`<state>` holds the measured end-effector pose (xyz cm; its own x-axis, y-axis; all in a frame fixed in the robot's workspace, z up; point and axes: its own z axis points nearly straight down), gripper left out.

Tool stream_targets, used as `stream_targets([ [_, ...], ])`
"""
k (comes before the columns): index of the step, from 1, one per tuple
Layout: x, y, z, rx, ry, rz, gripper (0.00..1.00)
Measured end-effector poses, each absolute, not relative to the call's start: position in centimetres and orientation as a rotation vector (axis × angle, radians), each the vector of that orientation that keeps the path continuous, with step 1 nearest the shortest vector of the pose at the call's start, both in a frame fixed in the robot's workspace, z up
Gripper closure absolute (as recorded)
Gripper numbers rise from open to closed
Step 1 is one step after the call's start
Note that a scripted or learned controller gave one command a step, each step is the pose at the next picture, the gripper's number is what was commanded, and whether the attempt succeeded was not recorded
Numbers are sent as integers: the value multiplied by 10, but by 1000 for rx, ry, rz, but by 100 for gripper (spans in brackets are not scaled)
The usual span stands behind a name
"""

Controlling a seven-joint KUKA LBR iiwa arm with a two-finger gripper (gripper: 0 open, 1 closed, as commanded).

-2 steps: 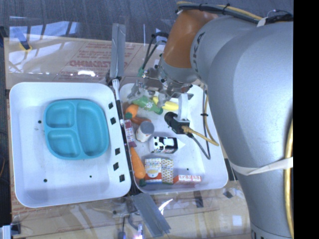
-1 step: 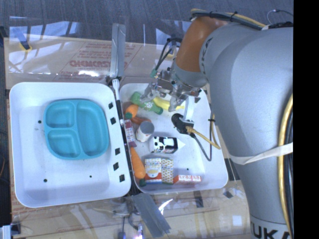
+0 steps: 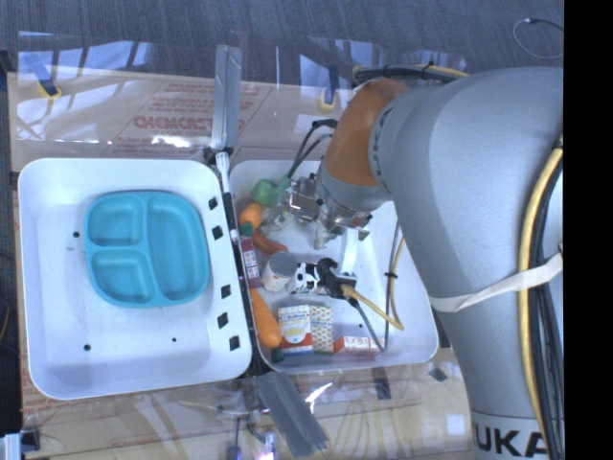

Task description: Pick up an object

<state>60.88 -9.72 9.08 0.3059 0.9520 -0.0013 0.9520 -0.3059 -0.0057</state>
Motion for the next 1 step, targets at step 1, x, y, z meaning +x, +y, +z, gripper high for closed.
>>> stream_targets([
  [1,609,-96,101,-2529,-1853,9,100],
])
